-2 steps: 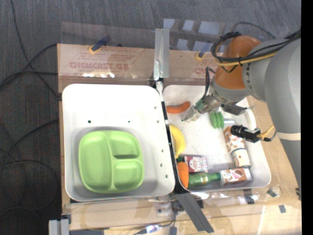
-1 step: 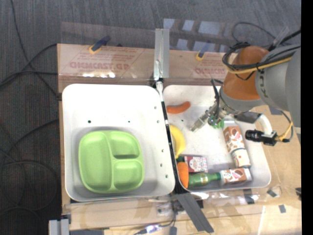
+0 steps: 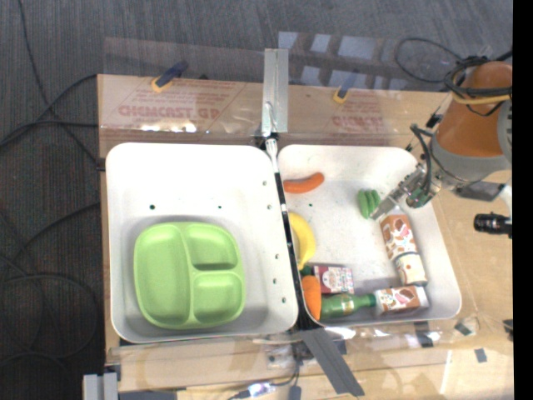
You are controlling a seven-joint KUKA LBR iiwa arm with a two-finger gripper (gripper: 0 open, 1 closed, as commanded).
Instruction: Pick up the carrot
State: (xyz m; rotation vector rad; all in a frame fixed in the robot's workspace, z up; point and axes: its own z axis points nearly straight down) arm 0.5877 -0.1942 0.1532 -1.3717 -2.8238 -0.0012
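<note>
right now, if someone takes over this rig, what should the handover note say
Gripper: at the right bin's upper right, near the green pepper, holding nothing visible.
Carrot: lying at the right bin's lower left, by the divider, below the banana, beside the green bottle.
Done: nothing yet; carrot not grasped.
Left: cross the bin to the carrot, grasp it, lift it.

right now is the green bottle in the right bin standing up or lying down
Lying down. The green glass bottle rests on its side along the right white bin's near wall, neck pointing left, beside a small maroon box.
</note>
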